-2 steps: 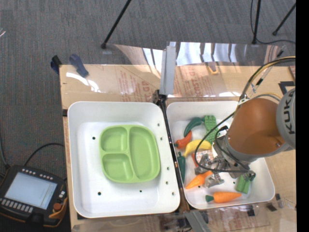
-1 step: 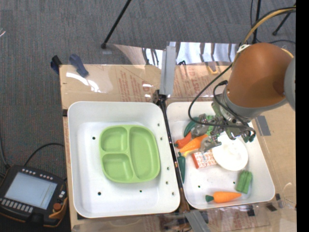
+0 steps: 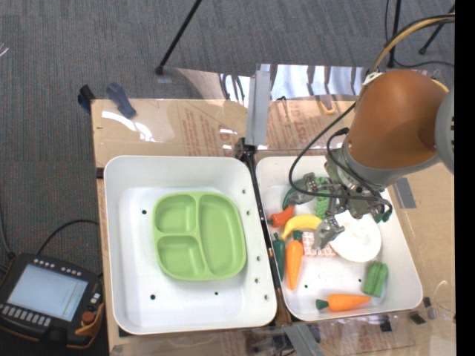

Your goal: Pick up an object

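Gripper (image 3: 324, 232) hangs low over the right bin (image 3: 404, 232), under the arm's big orange band (image 3: 393, 121), with its metal fingertip at the edge of the white round plate (image 3: 360, 242) and just beside the yellow banana (image 3: 302, 224). Whether the pincer is open or closed cannot be told from this slanted overhead view, since the wrist and its cabling cover most of it, and nothing can be seen held in it. The task asks only for some object to be picked up, and every candidate lies in the right bin: the banana sits near the bin's left side, with a small orange-red piece (image 3: 282, 216) touching it on the left, a larger carrot (image 3: 294, 262) lying lengthwise just below it, a dark green vegetable (image 3: 278, 248) beside that carrot, a second carrot (image 3: 346, 302) lying crosswise near the front wall, and a green ridged vegetable (image 3: 375, 279) near the front right corner. More green items (image 3: 312, 184) sit half hidden under the wrist. The left bin (image 3: 122, 191) holds a green divided tray (image 3: 199, 236), well apart from the arm. As a judgement, the task looks to be at the reach or descent stage: the arm is down among the objects but no lift has been made, so closing on a toy, most likely the banana or something close to it, and raising it clear are still to come.
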